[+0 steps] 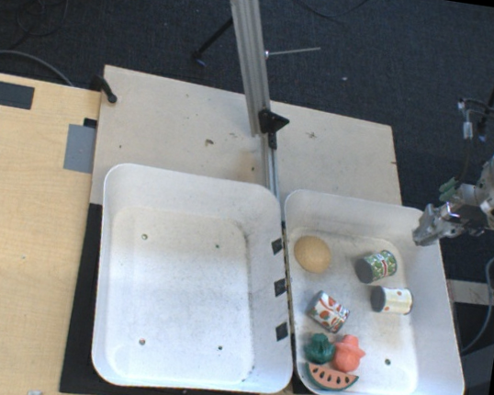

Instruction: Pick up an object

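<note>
The right bin (425, 364) holds a tan round object (312, 253), a green-labelled can (376, 265) on its side, a grey-and-cream cylinder (391, 300), a red-and-white can (329, 312), a teal lump (321, 348), a red-orange toy (349, 354) and a watermelon slice (331, 378). My gripper (430, 227) hangs at the right bin's far right corner, above the rim and apart from all the objects. Nothing shows between its fingers.
The left bin (123, 219) lies beside the right one, with black clips along the shared wall. A slanted aluminium post (254, 63) rises behind the bins. A wooden bench top (8, 238) lies to the left.
</note>
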Motion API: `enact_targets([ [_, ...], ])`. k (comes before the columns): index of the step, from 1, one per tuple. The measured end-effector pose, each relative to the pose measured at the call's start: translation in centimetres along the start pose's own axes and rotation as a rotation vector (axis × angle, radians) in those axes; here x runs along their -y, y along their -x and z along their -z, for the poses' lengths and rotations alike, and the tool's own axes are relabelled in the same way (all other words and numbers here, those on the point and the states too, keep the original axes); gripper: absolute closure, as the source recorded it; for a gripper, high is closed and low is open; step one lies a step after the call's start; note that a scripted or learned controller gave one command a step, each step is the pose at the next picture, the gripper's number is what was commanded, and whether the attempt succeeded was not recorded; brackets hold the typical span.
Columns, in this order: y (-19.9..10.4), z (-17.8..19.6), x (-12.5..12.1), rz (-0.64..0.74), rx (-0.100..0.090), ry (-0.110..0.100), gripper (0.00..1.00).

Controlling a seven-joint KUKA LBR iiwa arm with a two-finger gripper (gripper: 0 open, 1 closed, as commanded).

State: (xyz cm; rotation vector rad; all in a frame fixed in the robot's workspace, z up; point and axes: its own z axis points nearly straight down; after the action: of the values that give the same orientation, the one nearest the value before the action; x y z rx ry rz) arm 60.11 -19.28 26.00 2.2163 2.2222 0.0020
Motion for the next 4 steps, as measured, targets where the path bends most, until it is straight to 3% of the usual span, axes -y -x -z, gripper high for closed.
enact_targets([
  [2,-12.2,-1.1,0.0,0.003,-0.005,-0.007,1.00],
  [4,-21.8,-2.1,0.0,0.001,-0.003,-0.006,1.00],
])
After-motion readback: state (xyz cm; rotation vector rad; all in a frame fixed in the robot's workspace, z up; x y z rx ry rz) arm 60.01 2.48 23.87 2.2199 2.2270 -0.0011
